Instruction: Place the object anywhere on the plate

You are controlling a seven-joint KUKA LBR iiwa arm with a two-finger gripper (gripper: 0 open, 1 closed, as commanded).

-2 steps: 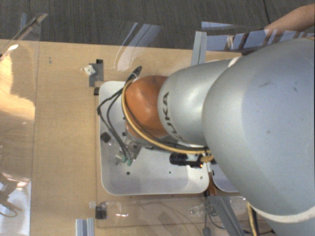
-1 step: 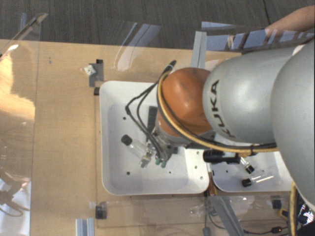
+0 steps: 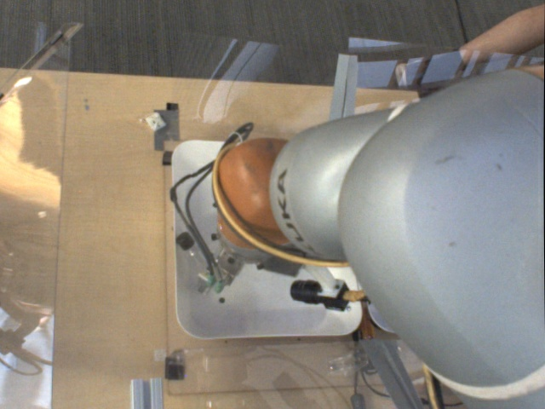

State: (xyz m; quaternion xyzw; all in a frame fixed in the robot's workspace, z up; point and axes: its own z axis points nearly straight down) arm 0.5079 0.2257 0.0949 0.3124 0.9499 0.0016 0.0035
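Gripper (image 3: 213, 278) hangs low over the bin (image 3: 255, 324); whether it is open or holds anything cannot be told. A small dark object (image 3: 183, 240) lies beside the bin's left wall, so the gripper should centre over it before closing.

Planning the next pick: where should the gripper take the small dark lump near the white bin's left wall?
Probably across its middle, from straight above: the small dark lump lies low on the white bin floor near the wall, leaving little side room.
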